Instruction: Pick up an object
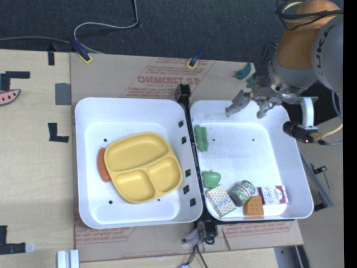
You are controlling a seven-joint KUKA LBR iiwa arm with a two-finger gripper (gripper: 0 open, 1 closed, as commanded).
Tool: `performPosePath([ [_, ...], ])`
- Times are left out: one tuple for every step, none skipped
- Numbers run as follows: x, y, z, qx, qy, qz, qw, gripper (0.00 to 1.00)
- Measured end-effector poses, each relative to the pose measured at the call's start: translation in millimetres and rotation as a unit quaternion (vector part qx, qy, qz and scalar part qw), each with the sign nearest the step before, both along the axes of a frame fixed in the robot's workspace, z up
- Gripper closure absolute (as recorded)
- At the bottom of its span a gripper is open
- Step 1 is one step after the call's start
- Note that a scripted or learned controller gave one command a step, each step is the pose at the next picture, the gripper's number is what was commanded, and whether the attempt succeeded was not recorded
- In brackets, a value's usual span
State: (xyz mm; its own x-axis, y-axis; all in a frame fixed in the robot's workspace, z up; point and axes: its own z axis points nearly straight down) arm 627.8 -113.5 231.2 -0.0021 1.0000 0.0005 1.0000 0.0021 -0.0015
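Note:
My gripper (247, 107) hangs over the far edge of the right bin (290, 155), its two grey fingers spread open with nothing between them. Along that bin's near edge lie a checkered packet (221, 200), a green can (243, 192), an orange waffle-like piece (253, 206) and a small white and red box (273, 195). A green round item (211, 178) sits by the divider, and a green elongated item (201, 138) lies further back on the bin's left side. All of these are well apart from the gripper.
The left bin (89, 149) holds a yellow divided tray (143, 166) with an orange item (103, 164) tucked at its left side. A black clamp (183, 92) stands at the far end of the divider. A teal object (244, 70) lies on the cardboard behind the right bin.

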Motion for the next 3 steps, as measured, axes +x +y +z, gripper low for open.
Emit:
performPosePath([
  [32, 6, -143, -0.0002, -0.001, 0.000, 1.0000, 0.00],
  [41, 19, -146, -0.0004, -0.001, 0.000, 1.0000, 0.00],
  [41, 19, -136, -0.0005, -0.001, 0.000, 1.0000, 1.00],
])
